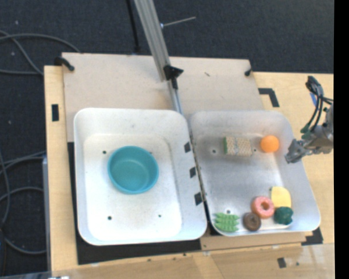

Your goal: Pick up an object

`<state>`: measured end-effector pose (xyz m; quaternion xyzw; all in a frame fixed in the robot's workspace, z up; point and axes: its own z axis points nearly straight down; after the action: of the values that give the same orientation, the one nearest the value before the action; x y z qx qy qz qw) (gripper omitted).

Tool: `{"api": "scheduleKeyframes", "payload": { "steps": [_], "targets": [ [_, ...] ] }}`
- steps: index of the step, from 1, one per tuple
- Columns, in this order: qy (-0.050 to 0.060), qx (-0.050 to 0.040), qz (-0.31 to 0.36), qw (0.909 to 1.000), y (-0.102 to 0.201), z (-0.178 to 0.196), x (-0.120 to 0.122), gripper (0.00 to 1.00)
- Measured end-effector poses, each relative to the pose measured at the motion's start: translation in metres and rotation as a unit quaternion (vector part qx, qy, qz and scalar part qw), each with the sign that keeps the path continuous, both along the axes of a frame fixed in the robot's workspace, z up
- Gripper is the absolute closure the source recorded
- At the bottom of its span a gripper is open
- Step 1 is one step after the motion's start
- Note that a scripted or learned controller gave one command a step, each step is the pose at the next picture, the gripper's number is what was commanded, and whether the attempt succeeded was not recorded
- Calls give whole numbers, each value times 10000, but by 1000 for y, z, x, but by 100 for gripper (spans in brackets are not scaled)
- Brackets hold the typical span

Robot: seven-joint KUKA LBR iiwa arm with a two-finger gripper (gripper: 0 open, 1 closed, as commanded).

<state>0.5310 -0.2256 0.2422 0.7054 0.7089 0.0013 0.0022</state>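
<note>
Hand (295,153) at right bin (244,121) rim, toys along front edge.

- The counter (291,97) is light wood, set on dark floor.
- A pale board (116,80) covers its rear part.
- Two white bins lie side by side on it: the left bin (87,132) and the right bin (302,185), edges touching.

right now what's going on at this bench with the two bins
A robot arm reaches in from the right, its gripper at the right rim of the right bin, holding nothing that shows. That bin holds an orange ball, a tan block, a pink donut and other small toys. The left bin holds a teal bowl.
</note>
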Motion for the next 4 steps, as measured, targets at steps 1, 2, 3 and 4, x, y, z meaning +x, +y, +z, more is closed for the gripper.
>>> {"api": "scheduleKeyframes", "payload": {
  "steps": [1,2,3,4],
  "targets": [
    [15,6,11,10000,52,-8,15,100],
    [18,5,7,10000,100,-16,23,100],
    [13,14,15,10000,146,-9,38,100],
    [16,15,16,10000,190,-3,44,100]
  ]
}}
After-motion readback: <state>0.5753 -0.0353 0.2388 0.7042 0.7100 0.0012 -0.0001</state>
